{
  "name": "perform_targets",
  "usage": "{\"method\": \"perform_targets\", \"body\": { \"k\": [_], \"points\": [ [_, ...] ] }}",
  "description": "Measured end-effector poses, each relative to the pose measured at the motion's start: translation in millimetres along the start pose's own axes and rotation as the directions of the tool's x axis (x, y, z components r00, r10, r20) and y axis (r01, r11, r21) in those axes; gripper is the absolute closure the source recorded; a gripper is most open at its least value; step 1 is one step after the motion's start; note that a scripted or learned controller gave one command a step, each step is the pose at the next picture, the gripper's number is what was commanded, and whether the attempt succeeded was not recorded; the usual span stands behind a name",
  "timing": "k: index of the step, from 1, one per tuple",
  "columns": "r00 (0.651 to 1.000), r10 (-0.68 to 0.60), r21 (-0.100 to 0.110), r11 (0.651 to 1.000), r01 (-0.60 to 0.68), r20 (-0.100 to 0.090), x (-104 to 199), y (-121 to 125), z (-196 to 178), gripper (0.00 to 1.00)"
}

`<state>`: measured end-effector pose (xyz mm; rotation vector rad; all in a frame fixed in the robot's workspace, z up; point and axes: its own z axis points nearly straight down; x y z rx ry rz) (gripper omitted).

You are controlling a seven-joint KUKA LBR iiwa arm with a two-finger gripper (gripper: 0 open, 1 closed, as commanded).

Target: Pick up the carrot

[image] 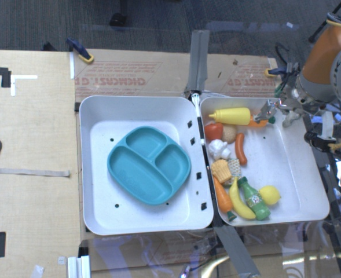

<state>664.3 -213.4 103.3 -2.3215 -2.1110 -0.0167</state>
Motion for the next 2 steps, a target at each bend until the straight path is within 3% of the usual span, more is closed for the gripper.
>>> {"method": "perform_targets", "body": {
  "k": [1,2],
  "points": [
    [0.992,0.126,-0.010,0.992,-0.126,0.000,2.6,1.8,-0.8,0.00],
    [1.000,-0.002,-0.019,1.000,0.002,0.012,1.6,-7.0,-2.6,0.00]
  ]
}}
